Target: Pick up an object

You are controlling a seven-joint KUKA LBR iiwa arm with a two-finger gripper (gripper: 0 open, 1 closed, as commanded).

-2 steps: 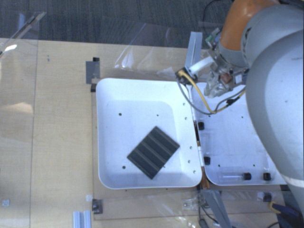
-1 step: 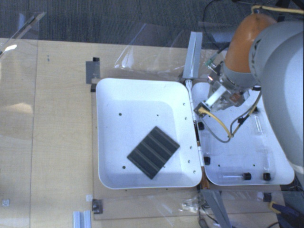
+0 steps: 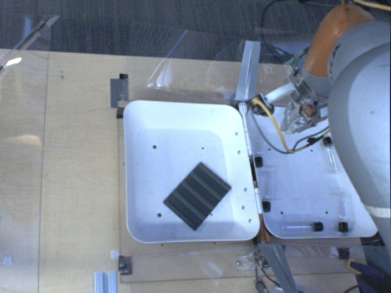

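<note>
Camera view: ridged pad (image 3: 197, 196) mid left bin (image 3: 143, 121), edges clear.

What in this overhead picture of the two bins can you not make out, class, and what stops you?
1. The gripper: whether open or shut, too small and cluttered by cables.
2. The right bin: its right side is covered by the grey arm.
3. The dark ribbed object in the left bin: its material and thickness, too little detail.

Ridged slab (image 3: 197, 195) in left bin (image 3: 140, 163) (near front), arm (image 3: 360, 121) over right bin (image 3: 293, 218)
</note>
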